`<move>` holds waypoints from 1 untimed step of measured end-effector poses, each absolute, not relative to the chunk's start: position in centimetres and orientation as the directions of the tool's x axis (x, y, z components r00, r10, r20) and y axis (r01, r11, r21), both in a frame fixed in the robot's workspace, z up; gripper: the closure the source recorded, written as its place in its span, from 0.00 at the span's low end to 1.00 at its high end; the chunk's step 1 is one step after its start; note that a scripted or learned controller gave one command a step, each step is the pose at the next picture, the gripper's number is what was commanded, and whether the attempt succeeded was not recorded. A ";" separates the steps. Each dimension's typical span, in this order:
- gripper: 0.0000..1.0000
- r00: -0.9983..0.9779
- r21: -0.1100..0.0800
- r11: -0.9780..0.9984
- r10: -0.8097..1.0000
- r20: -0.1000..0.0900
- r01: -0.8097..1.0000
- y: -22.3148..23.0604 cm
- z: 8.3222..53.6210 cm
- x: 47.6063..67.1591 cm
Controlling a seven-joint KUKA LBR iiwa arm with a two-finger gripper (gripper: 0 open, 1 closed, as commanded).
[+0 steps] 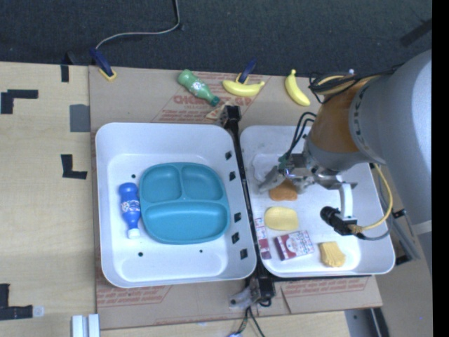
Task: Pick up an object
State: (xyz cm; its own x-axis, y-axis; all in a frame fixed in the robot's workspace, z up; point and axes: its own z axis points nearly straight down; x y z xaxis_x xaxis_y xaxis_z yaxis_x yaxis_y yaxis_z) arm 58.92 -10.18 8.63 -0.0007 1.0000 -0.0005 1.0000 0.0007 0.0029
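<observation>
My gripper [279,177] is low in the right bin [372,258], near its left middle. It sits directly over a small orange-brown piece [285,192] and seems to touch its top edge. Just in front of that lies a yellow lemon-like item [280,218]. A red and white packet [294,245] and a yellow-orange snack piece [332,253] lie near the bin's front. The grey arm with its orange band [337,128] comes in from the right and hides the bin's back right part.
The left bin [112,146] holds a blue divided plate [185,203] and a blue bottle [129,208]. Behind the bins on the cardboard lie a green bottle [198,87] and two bananas [243,87] [297,90]. A black divider [240,181] separates the bins.
</observation>
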 end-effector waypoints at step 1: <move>1.00 -0.001 0.002 0.001 1.000 -0.001 1.000 -10.2 9.6 58.9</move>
